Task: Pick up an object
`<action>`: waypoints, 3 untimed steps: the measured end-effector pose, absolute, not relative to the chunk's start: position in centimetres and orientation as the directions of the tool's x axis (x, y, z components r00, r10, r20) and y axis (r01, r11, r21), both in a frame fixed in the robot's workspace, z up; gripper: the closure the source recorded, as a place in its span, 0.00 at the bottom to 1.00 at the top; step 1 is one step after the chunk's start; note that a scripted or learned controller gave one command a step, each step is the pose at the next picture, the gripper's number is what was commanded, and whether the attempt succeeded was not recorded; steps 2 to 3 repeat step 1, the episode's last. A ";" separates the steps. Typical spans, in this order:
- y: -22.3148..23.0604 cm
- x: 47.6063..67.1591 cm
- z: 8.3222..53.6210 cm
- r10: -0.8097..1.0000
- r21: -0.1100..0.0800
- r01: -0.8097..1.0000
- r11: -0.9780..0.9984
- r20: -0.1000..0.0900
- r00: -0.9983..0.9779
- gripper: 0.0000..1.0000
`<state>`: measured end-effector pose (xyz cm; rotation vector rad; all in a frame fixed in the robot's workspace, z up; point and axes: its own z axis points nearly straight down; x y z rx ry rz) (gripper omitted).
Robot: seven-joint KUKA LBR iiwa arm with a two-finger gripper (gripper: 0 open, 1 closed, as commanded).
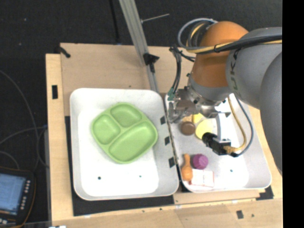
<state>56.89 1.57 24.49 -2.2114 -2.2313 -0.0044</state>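
- The gripper (183, 112) is low in the right bin (256, 167), just above a brown thing (187, 128).
- I cannot tell its state.
- A green divided plate (124, 132) lies in the left bin (85, 175).

Green plate (124, 132) — smooth, matt plastic

The left bin (85, 184) and the right bin (251, 175) are both plain white, on a pale tan tabletop (95, 65). The divided plate (124, 132) in the left bin is light green all over. In the right bin lie a brown object (187, 127), a pale yellow object (205, 126), a purple object (200, 162), an orange object (186, 167) and a white box (203, 178) with orange-red marking. The arm (256, 65) is grey with an orange band (216, 56); the tool (183, 107) is dark metallic grey.
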 end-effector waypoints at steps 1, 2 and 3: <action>7.2 57.8 25.2 1.000 0.001 1.000 0.008 0.002 -0.008 1.00; 7.2 57.8 25.2 1.000 0.001 1.000 0.008 0.002 -0.008 1.00; 7.2 57.8 25.2 1.000 0.001 1.000 0.008 0.002 -0.008 1.00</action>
